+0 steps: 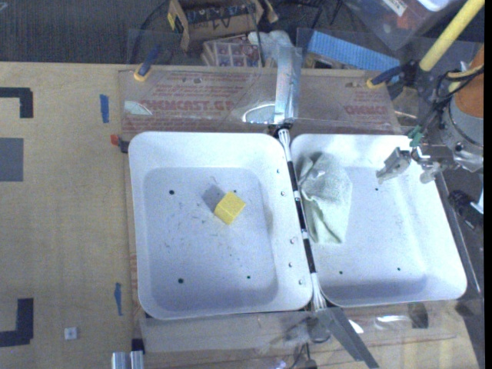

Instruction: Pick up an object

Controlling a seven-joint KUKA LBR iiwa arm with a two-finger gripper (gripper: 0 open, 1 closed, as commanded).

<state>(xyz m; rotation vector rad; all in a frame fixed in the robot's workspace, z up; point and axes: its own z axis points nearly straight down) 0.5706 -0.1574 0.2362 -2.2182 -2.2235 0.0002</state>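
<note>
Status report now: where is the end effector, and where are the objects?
End effector above right bin, upper right part, holding nothing. Yellow block in left bin. Pale cloth along right bin's left side.

Two shallow white plastic bins point(154, 152) side by side. One small yellow cube point(229, 207), left bin, approx. centre. One crumpled pale cloth point(326, 198), right bin, along left edge.
</note>
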